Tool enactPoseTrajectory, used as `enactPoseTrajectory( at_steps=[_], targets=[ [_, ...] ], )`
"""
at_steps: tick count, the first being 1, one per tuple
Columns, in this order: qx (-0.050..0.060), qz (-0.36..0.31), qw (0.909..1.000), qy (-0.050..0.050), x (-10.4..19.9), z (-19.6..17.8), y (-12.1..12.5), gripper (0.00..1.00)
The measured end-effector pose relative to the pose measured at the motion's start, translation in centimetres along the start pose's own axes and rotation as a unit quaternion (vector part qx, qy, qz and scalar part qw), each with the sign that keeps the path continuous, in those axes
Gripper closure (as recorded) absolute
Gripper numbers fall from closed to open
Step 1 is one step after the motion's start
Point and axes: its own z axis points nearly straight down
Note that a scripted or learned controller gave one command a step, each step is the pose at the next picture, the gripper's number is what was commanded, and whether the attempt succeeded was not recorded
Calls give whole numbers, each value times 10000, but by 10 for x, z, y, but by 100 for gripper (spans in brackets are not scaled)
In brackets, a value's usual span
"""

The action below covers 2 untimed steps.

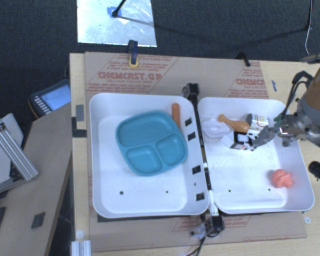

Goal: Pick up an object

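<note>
In the right bin [256, 196], a tan drumstick-shaped toy [234, 124] lies at the back, with a white piece [212, 128] to its left. A small silver can [257, 120] rests just right of the drumstick. Below them lies a black-and-white object [242, 140]. A pink lump [281, 178] sits near the bin's right front. My gripper [263, 135] reaches in from the right, low over the bin's back half. Its tip is beside the black-and-white object and just below the can.
The left bin [104, 196] holds a teal divided plate [151, 143] and an orange stick-shaped toy [175, 113] at the plate's back right edge. A black divider rail [199, 153] runs between the bins. A yellow clamp [133, 55] stands behind them.
</note>
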Motion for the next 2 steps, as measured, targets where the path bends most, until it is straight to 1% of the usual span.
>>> enactPoseTrajectory(
  at_steps=[1, 2],
  targets=[
    [1, -1, 10000, 4, 0, 42, -2, 0],
    [-1, -2, 10000, 4, 4, 85, 1, 0]
  ],
)
